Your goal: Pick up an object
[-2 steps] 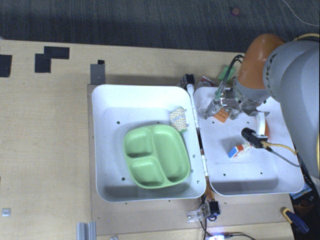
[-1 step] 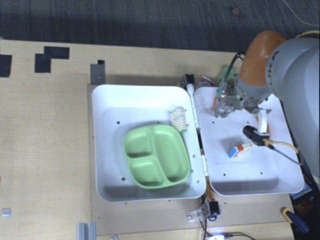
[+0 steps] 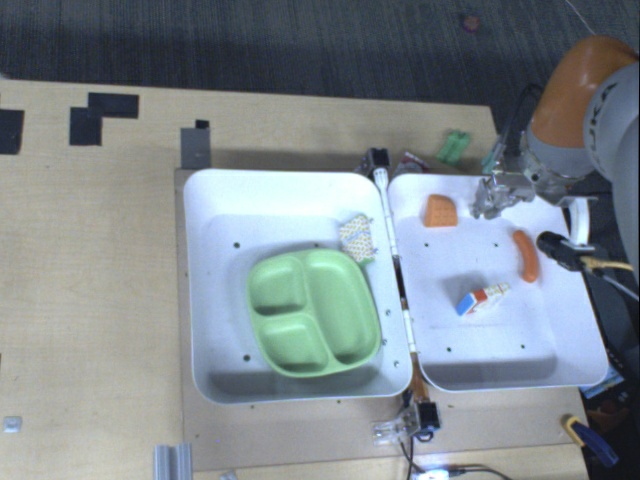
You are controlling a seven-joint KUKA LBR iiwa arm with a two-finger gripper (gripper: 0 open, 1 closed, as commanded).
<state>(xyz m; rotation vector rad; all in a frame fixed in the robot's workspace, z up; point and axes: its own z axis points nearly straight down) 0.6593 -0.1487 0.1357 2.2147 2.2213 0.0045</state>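
The right bin holds an orange block at its back left, an orange sausage-shaped piece towards the right, and a small blue, white and red box in the middle. My gripper hangs over the back of this bin. It is just right of the orange block and up-left of the sausage piece, with nothing seen in its grasp. The grey arm with its orange band comes in from the upper right.
The left bin bears a green divided plate and a small patterned piece by its right wall. A green object lies on the bench behind the right bin. Black marks sit at far left.
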